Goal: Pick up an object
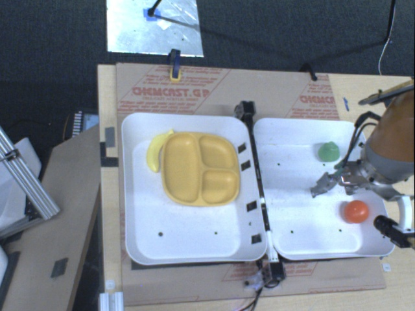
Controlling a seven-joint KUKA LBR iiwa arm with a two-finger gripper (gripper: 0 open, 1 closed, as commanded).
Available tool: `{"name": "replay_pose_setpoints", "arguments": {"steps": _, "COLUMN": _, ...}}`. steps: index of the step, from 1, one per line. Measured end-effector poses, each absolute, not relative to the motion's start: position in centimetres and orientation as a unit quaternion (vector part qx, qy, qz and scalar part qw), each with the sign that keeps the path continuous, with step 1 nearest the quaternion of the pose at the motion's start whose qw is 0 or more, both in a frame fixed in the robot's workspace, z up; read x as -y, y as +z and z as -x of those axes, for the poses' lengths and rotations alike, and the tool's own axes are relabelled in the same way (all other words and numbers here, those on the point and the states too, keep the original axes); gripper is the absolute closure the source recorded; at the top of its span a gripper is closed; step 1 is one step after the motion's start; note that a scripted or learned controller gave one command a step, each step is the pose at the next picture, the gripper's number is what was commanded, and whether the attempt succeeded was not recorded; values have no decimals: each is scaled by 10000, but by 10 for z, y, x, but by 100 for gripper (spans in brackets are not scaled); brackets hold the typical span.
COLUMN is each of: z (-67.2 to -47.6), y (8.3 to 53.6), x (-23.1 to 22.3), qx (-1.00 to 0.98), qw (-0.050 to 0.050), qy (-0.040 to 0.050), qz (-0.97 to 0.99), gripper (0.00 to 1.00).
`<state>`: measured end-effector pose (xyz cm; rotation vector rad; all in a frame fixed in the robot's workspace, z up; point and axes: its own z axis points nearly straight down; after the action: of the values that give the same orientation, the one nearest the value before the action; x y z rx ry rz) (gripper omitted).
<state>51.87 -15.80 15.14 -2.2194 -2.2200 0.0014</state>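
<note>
Gripper [331, 184] sat low over the right bin [292, 238], toward its right side, on the arm [392, 141] reaching in from the right edge of the bench. One grey finger [320, 187] pointed left and down toward the bin floor. Could not tell whether the jaws were spread or pressed together; the wrist body hid most of them. Nothing was visible between them.

Right bin contents:
- Green ball [329, 151] near the back right part of the bin, just behind the gripper and apart from it.
- Orange ball [355, 211] near the front right corner, just in front of the gripper and to its right, lying on the bin floor. Not clear whether it touched the wrist hardware beside it.

Left bin [149, 238] contents:
- Yellow tray [198, 168] with three compartments, lying flat around the middle of the bin, somewhat toward the back.
- Banana [154, 151] tucked against the tray's left back edge, partly under or beside it; could not tell which.

Bins lay side by side, touching along a black divider strip [254, 173] with clips. Both rested on a cardboard sheet [194, 89] printed in red letters, which covered the bench top. A yellow-and-blue clamp [175, 67] sat at the back edge of the cardboard. Behind the bench, a shiny metal plate [155, 18] lay on the dark carpet.
</note>
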Motion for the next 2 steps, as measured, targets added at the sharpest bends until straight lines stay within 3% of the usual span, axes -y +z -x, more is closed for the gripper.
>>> {"name": "replay_pose_setpoints", "arguments": {"steps": 1, "z": -519, "y": 109, "x": 156, "qx": 7072, "qw": 14, "qy": 5, "qz": 7070, "gripper": 0}}
{"name": "replay_pose_setpoints", "arguments": {"steps": 2, "z": -521, "y": 122, "x": 157, "qx": 7068, "qw": -15, "qy": -5, "qz": 7074, "gripper": 100}}
